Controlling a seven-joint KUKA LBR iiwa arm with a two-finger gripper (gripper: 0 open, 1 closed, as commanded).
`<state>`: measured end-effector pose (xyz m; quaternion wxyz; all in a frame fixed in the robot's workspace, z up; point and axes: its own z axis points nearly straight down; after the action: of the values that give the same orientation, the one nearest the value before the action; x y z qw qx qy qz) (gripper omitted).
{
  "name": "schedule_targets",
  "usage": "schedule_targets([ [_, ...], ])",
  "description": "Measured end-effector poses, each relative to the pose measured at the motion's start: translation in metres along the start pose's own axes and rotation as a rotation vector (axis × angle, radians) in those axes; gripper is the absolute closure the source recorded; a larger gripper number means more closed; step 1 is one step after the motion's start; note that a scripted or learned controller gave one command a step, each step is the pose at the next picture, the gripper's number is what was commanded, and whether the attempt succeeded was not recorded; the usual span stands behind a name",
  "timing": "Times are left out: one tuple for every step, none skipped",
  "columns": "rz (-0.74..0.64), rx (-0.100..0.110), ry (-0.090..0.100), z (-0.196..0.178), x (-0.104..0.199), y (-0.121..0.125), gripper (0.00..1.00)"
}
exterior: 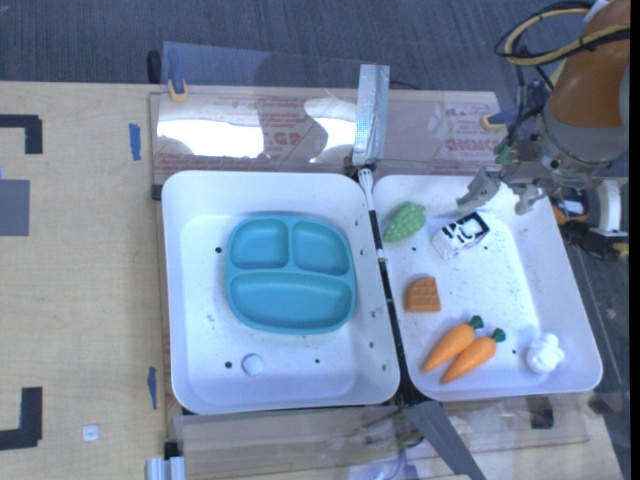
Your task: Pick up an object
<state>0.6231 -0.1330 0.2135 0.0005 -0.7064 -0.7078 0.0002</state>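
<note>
Two carrots [462, 349] nearest, small white object [543, 354] indistinct, hand [500, 190] spread above black-and-white toy [461, 234], arm [590, 88] cropped.

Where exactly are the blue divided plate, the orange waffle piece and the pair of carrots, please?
blue divided plate [291, 273], camera view, on its large lower compartment.
orange waffle piece [423, 296], camera view, on the middle of its gridded face.
pair of carrots [458, 349], camera view, on the orange bodies.

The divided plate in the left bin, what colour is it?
The divided plate is turquoise blue, seen plainly in the camera view.
</note>
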Motion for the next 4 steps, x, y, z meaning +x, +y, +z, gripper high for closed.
schedule_targets([
  [-0.085, -0.011, -0.001, -0.087, 0.053, 0.003, 0.0],
  [-0.009, 0.005, 0.0, 0.03, 0.054, -0.006, 0.0],
  [-0.13, -0.004, -0.001, 0.113, 0.001, 0.036, 0.0],
  [-0.154, -0.002, -0.003, 0.095, -0.042, -0.044, 0.0],
])
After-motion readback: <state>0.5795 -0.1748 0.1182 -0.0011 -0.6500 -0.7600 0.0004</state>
